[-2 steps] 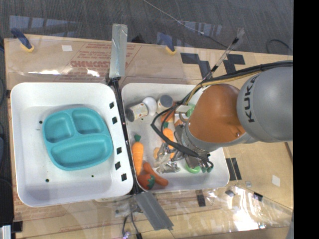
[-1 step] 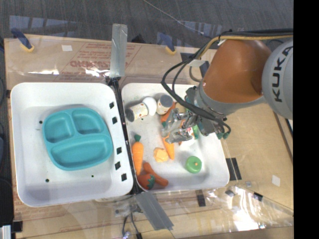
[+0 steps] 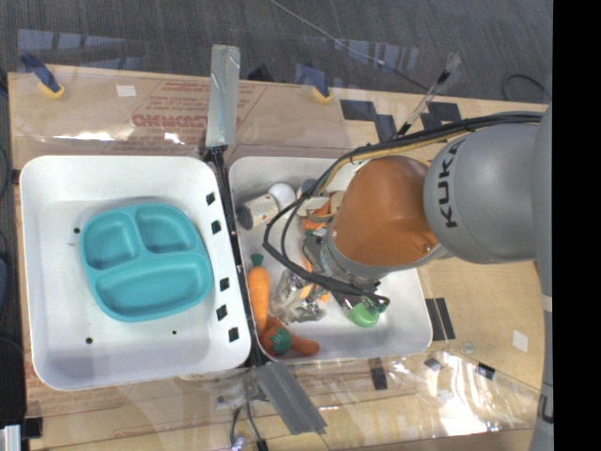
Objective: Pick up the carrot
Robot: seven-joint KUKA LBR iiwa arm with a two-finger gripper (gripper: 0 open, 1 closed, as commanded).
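The carrot (image 3: 258, 294) is orange with a small green top. It lies lengthwise along the left wall of the right bin (image 3: 413, 332). My gripper (image 3: 302, 301) hangs low inside that bin, just to the right of the carrot, under the orange band of the arm (image 3: 380, 214). Cables and the wrist hide most of the gripper. Nothing can be seen held in it.
The left bin (image 3: 47, 252) holds a teal divided plate (image 3: 146, 259). Around the gripper in the right bin are a green piece (image 3: 364, 314), a red and green item (image 3: 278, 338), an orange piece (image 3: 303, 347), a white ball (image 3: 280, 194) and a grey cylinder (image 3: 252, 216).
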